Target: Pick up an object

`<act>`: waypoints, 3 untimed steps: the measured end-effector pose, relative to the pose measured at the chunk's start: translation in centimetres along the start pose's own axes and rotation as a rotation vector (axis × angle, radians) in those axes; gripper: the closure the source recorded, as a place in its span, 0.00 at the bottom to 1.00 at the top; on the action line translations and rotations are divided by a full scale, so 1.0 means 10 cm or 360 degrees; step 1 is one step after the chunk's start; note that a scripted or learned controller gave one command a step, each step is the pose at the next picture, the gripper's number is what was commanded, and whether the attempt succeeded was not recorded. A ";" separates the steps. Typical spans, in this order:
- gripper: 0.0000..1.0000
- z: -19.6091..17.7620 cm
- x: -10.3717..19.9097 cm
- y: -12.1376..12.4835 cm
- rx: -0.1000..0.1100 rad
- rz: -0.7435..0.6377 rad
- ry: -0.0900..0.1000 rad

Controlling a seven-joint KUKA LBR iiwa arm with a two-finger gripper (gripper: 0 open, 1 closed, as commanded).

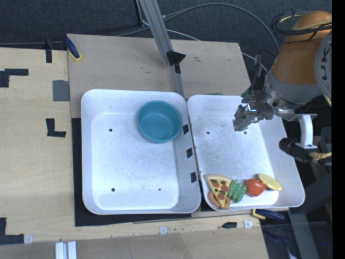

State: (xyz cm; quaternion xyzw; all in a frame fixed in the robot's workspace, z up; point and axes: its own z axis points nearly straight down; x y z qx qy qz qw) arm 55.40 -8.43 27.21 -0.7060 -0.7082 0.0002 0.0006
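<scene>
Two white bins side by side. Left bin (102,161) carries a blue bowl (159,121), upright, near its back right corner; nothing else lies on its floor.

Right bin (226,155) has its load bunched along the near edge: pizza slice (217,189), green leafy piece (236,190) touching it, red tomato (254,187) just beside that, yellow piece (269,182) against the tomato at the near right corner. They sit in a tight row, probably because they have slid to the bin's low edge.

Gripper (243,118) hangs over the back half of the right bin, well apart from the toy food and above bare floor. Arm enters from the right, orange band above the wrist. Nothing visible between the fingers. Jaw opening: dark and small at this slant; cannot tell whether wide or narrow.

Judgement: a hover above the bin, the pick not yet made. The toy food cluster is the likeliest target; crowding makes a clean single grasp awkward, with neighbours liable to be nudged.
</scene>
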 end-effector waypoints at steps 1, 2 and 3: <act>1.00 0.17 0.52 0.16 0.0001 -0.0001 0.0000; 1.00 0.29 1.03 0.32 0.0001 -0.0002 0.0000; 1.00 0.41 1.64 0.38 0.0001 -0.0003 0.0000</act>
